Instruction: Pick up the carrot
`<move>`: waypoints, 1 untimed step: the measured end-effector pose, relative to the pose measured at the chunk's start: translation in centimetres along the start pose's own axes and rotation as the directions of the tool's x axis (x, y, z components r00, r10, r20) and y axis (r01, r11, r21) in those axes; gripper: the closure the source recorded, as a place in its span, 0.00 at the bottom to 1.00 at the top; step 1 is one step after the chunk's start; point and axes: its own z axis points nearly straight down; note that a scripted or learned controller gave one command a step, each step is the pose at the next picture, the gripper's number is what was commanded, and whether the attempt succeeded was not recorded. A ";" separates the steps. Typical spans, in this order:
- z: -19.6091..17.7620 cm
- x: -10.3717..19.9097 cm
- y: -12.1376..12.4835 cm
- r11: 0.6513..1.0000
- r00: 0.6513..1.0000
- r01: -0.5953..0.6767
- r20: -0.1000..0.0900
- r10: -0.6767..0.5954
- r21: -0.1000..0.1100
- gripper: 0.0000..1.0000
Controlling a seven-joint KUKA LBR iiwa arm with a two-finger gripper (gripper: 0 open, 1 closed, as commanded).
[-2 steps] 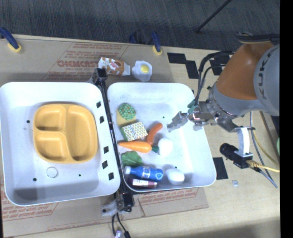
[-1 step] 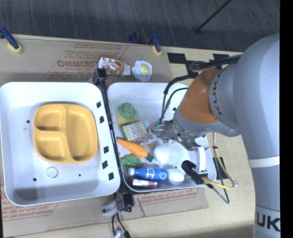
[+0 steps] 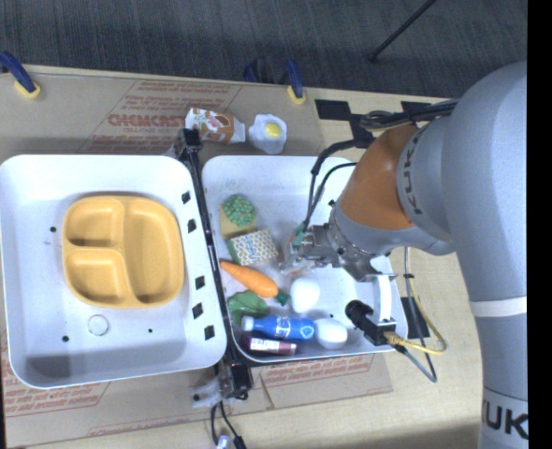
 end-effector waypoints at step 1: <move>0.9 3.7 7.5 0.902 0.902 0.432 0.003 -0.432 -0.003 1.00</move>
